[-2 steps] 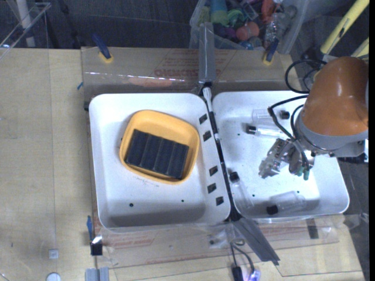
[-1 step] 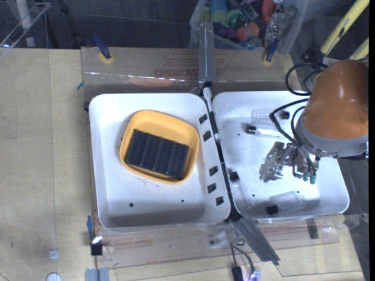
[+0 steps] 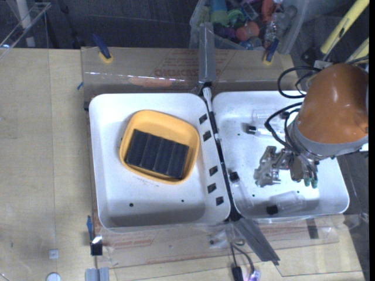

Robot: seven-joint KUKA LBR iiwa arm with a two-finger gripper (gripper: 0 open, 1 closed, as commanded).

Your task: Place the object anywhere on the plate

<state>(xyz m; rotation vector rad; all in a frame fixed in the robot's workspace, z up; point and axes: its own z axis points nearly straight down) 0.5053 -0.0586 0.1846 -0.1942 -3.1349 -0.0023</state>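
A yellow square plate [image 3: 159, 118] lies in the left white bin [image 3: 106, 174], slightly left of that bin's middle. A dark, ribbed rectangular object [image 3: 158, 153] rests flat on the plate and covers most of its floor. My gripper [image 3: 268, 170] hangs low over the middle of the right white bin [image 3: 329, 193], well to the right of the plate and apart from the dark object. Nothing shows in the gripper. The orange band of the arm [image 3: 335, 107] looms above it at the right.
A raised divider [image 3: 212, 145] with black clips separates the two bins. Small clear pieces [image 3: 288, 201] and a small black bit [image 3: 271, 209] lie on the right bin's floor. A clear box of coloured toys [image 3: 246, 10] stands behind the bins.
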